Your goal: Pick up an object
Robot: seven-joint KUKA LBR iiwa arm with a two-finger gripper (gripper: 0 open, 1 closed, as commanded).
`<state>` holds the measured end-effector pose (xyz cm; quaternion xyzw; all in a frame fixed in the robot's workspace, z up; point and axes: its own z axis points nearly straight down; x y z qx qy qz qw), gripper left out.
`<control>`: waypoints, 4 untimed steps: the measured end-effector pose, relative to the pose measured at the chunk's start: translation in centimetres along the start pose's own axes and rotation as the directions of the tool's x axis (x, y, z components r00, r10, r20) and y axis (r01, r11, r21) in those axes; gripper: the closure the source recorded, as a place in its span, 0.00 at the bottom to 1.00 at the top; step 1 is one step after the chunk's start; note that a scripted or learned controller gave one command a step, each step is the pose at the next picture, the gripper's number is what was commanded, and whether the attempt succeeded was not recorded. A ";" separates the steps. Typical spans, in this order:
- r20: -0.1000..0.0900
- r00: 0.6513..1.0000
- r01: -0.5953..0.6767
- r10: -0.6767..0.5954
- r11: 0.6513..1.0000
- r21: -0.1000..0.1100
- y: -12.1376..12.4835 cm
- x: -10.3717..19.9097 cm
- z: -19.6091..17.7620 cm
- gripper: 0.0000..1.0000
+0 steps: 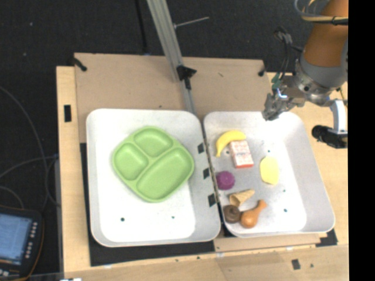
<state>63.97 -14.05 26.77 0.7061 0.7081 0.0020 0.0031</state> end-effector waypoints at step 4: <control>-0.002 1.000 0.003 -0.003 1.000 0.008 1.2 21.6 0.9 1.00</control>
